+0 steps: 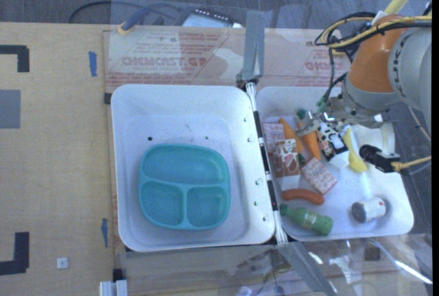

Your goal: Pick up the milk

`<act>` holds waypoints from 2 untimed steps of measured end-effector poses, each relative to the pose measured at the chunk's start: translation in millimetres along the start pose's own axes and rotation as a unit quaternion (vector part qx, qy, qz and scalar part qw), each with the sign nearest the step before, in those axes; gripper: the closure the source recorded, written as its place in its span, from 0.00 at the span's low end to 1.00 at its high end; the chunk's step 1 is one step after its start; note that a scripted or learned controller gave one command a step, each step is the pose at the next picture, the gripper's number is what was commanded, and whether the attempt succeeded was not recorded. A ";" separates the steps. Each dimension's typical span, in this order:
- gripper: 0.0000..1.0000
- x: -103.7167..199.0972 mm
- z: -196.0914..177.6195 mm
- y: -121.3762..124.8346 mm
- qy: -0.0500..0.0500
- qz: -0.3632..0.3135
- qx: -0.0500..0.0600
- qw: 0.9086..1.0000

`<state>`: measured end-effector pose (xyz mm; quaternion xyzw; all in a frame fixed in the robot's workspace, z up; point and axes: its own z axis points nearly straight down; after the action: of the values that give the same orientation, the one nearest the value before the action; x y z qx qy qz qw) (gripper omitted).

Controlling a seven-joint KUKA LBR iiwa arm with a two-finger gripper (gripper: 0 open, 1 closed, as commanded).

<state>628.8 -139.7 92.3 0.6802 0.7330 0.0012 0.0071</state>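
In the camera view, two white bins are seen side by side on the surface. The left bin [130, 109] holds a teal divided plate [184, 186] at the centre of the frame. The right bin [401, 209] is crowded: a carrot [309, 140], a printed carton [284, 155], a small pink box [319, 175], a sausage [302, 196], a green bottle [309, 219], a banana [354, 153] and a white can [368, 209] are scattered in it.

The milk [333, 139], a small black-and-white carton, is seen in the upper middle of the right bin, just beside the carrot and directly under the claw [328, 120], which is reached in from the upper right of the frame. Whether the claw is apart or together cannot be told, since it is masked by the wrist.

The milk is judged to be light and fairly stiff, though its card walls may dent and its smooth faces may slip. Its two flat opposite sides are best taken at mid-height, clear of the carrot.
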 end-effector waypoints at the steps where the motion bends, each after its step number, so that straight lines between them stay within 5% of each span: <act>1: 0.00 0.1 0.2 0.0 0.000 0.000 0.000 1.000; 2: 0.00 -51.7 4.1 -39.6 0.009 0.005 0.003 1.000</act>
<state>593.2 -194.3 88.2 0.6838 0.7297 0.0049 -0.0015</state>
